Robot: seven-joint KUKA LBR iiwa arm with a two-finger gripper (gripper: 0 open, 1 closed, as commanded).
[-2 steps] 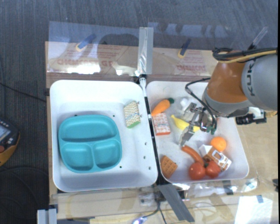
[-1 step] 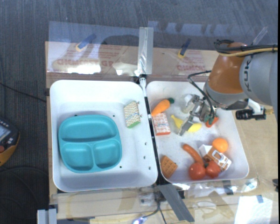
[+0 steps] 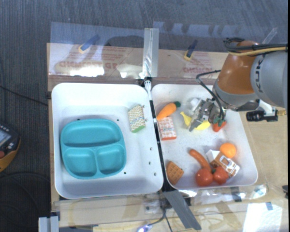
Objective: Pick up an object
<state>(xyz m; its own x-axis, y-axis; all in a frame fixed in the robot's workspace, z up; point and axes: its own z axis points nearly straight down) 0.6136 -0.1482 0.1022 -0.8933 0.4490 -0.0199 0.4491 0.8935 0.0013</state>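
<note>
My arm [image 3: 253, 79] reached in from the right, its orange band above the wrist, and my pincer [image 3: 206, 115] hung low in the upper part of the right bin [image 3: 246, 149]. Whether it was apart or together, or clamped on anything, I could not tell. Just beneath it lay a yellow banana [image 3: 195, 123], touching or very nearly touching it, and I could not see whether that toy sat between the tips. At its right side was a small red and orange piece [image 3: 218, 124], too small for me to name. To the left of the pincer a carrot [image 3: 166, 110] lay tilted near the bin's left wall, with a small red and white box [image 3: 166, 128] just below it. Lower in the same bin sat an orange [image 3: 228, 150], a long red sausage [image 3: 198, 158], a small carton [image 3: 228, 166], two tomatoes [image 3: 204, 177] pressed close together, and a brown waffle [image 3: 174, 171] near the front left corner. In the left bin [image 3: 87, 93] a teal tray [image 3: 93, 146] with three compartments lay flat, and a pale speckled sponge [image 3: 136, 118] rested near the wall between the bins, well apart from my pincer.
</note>
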